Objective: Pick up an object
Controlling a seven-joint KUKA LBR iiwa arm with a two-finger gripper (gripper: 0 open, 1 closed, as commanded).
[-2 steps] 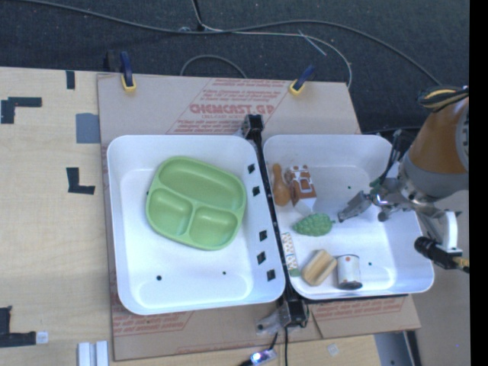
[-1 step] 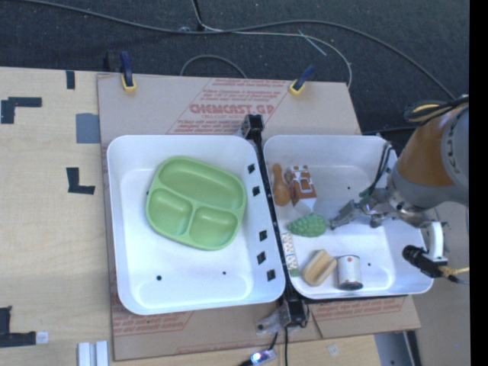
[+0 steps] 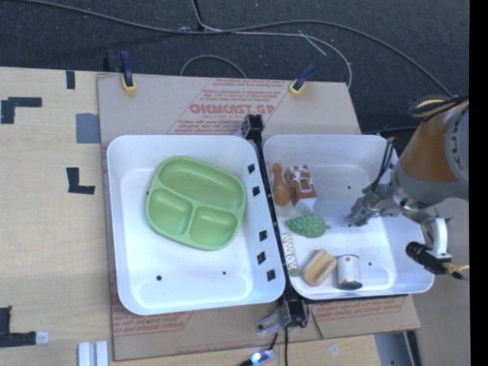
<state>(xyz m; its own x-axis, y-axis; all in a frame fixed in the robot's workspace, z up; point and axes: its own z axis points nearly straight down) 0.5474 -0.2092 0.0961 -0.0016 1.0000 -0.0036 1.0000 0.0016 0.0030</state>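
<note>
Metal shows on the small silver can [image 3: 349, 271], which lies on its side at the near edge of the right bin [image 3: 335, 145], long axis running near to far. Just left of the can, a tan bread roll [image 3: 319, 267] lies slantwise, close to the divider between the bins. Beyond the roll sits a bumpy green leaf-shaped piece [image 3: 308, 225], and farther still a brown and white toy [image 3: 293, 183]. Open white floor lies right of the leaf, up to the gripper [image 3: 358, 216], which hangs low over the bin with nothing visibly between its fingers; whether they are apart I cannot tell. Left of the divider, the left bin [image 3: 122, 204] holds a smooth green compartment plate [image 3: 197, 203].
</note>
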